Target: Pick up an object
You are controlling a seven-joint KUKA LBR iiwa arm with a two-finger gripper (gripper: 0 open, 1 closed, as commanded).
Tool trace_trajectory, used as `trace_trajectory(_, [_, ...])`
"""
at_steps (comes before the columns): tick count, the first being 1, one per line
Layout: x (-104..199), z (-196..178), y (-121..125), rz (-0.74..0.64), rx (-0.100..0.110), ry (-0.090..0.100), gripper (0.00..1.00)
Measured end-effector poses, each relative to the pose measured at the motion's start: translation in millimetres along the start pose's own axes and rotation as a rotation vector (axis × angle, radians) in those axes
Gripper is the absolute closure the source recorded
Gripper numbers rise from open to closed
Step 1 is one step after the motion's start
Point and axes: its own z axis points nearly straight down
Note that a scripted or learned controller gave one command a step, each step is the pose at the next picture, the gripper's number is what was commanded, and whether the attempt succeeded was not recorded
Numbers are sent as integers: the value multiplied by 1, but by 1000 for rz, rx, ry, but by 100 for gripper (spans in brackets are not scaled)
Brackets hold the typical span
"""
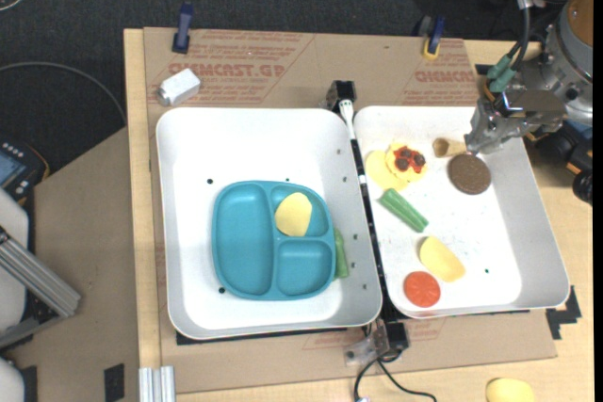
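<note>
Toy food lies scattered in the right bin [528, 202], and the pincer [482, 138] hangs over that bin's far right part, reaching in from the right on the grey arm [565, 61]. Whether its fingers are spread or pressed together cannot be told from this slant, and nothing can be seen caught between them.

Just below the pincer, toward the near side, rests a brown disc [468, 174], the closest piece to the tips; it looks apart from them, though the gap is too small to judge well. Just to the pincer's left sits a small tan nugget [440, 147]. Farther left lies a pale yellow flat piece [381, 168] with a red and dark topping [409, 159] on its edge. Below and left of the pincer is a green pod [403, 209], lying at a slant. Well below it, near the bin's front wall, are a yellow wedge [440, 259] and a red disc [421, 289], touching or nearly so.

Well to the pincer's left, the left bin [188, 165] holds a blue divided plate [245, 240]. A yellow piece [294, 215] sits in the plate's upper right compartment, and a thin green strip [340, 255] lies beside the plate's right edge.
</note>
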Motion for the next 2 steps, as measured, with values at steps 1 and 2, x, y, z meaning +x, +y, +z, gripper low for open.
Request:
trace_trajectory(1, [-23,96,-2,7,18,0,100])
trace_trajectory(2, [-44,28,0,6,-1,-2,100])
